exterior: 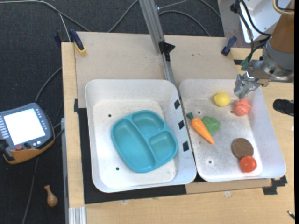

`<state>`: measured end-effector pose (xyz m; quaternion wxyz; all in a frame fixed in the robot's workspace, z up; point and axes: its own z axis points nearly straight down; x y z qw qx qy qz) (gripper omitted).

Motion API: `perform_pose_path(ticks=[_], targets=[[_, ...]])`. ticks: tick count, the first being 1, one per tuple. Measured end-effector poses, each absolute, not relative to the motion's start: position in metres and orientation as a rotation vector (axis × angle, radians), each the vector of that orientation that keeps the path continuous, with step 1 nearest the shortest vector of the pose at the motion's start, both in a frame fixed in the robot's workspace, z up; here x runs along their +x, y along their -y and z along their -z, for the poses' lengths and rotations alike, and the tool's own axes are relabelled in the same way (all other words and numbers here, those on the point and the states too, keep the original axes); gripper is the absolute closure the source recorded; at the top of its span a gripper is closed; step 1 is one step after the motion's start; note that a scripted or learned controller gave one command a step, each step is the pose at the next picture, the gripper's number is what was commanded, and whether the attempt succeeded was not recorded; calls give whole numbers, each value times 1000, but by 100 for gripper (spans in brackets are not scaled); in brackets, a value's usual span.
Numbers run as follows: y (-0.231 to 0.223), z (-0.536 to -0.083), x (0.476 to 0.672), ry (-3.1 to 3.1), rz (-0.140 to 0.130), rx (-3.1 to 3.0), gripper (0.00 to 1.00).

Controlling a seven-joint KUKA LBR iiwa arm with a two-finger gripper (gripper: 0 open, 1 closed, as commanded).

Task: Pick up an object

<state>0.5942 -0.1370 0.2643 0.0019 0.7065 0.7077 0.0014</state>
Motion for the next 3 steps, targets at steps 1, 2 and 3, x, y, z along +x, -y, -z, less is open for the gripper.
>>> perform_pose_path(ticks=[1, 2, 3], targets=[[83, -268, 599, -2229, -5, 2213, 100], [40, -261, 610, -2228, -3, 2215, 100], [-14, -263, 617, -2229, -5, 2214, 100]])
